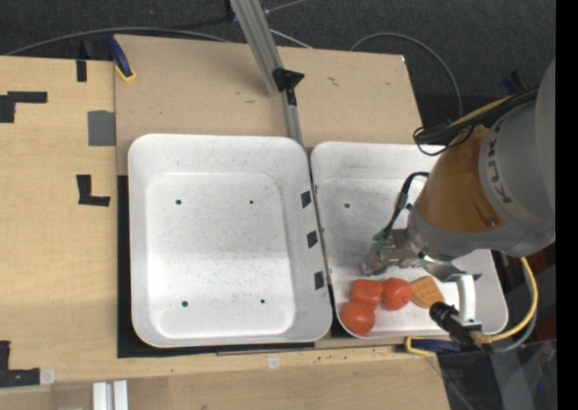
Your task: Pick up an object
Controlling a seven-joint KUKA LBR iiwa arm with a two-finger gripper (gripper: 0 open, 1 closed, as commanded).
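I see the arm [488,191] reaching in from the right over the right-hand bin [361,173], its orange band above the wrist and the gripper [386,256] hanging low over that bin's middle. From my seat the jaws are a small grey cluster pointing down and to the left, and I cannot tell whether they are spread or closed; nothing shows between them.

The things to pick lie at the near edge of the same bin, just below the gripper: three red pieces [372,302] bunched together, two side by side and one a little nearer the front left corner, with a tan waffle-like piece [426,291] touching them on the right. The jaws sit above and slightly left of this group, close to it but apart from it as far as I can see.

The left-hand bin [217,237] stands beside it on the tabletop [54,200]. A grey metal bar [257,29] slants down from the top to where the two bins meet.
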